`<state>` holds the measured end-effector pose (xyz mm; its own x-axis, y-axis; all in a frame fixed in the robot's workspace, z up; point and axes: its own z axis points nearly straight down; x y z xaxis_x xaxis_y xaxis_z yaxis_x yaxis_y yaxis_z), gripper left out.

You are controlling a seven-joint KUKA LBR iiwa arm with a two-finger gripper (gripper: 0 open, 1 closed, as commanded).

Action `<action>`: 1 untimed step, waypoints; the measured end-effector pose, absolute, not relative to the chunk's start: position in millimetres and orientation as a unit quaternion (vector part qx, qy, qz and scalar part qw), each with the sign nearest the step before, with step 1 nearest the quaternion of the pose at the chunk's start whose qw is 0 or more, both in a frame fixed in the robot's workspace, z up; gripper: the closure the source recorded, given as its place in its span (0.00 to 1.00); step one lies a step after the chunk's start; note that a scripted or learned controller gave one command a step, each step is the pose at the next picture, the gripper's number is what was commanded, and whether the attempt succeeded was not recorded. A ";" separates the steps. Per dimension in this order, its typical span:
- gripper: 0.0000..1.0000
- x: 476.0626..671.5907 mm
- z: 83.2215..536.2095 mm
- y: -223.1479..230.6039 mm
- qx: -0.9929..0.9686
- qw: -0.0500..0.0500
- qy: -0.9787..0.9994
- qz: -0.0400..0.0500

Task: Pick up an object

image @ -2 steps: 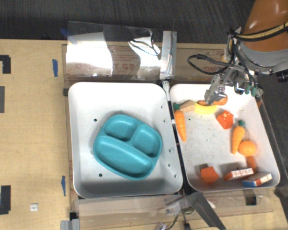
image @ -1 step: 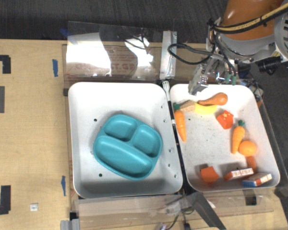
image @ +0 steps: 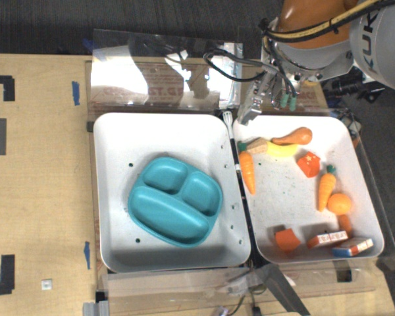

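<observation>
- Nearest the camera, along the near wall of the right bin point(image: 362, 176), a white-and-red packet with a blue end point(image: 353, 247) was seen just beside a red-and-white wrapped bar point(image: 327, 239).
- An orange-red block point(image: 287, 239) was found just left of that bar, near the bin's near left corner.
- In the left bin point(image: 112, 150), a teal divided plate point(image: 176, 199) was laid flat near the middle, with three compartments turned upward.
- Toward the right side of the right bin, an orange ball-like fruit point(image: 340, 203) was seen touching the lower end of a carrot with a green top point(image: 326, 187).
- A second carrot point(image: 247, 172) was laid along the right bin's left wall, its tip pointed toward the camera.
- A red cube-like toy point(image: 309, 164) was placed near the middle of the far half, apart from both carrots.
- At the far side, a yellow piece point(image: 282, 150) was seen touching an orange gourd-shaped toy point(image: 294, 137).
- The gripper point(image: 250, 114) was held above the far left corner of the right bin, close to the divide between the bins; nothing was seen between its fingers, and how far they were parted could not be told.
- The arm's orange band point(image: 316, 5) was seen beyond it, at the far right.
</observation>
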<state>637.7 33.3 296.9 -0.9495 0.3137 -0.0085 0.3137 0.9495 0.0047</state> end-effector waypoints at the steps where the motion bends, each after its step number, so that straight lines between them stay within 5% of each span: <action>1: 1.00 649.4 280.4 73.1 0.130 0.004 0.991 0.001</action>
<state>649.4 73.1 280.4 -0.9660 0.2586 -0.0072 0.2586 0.9660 0.0038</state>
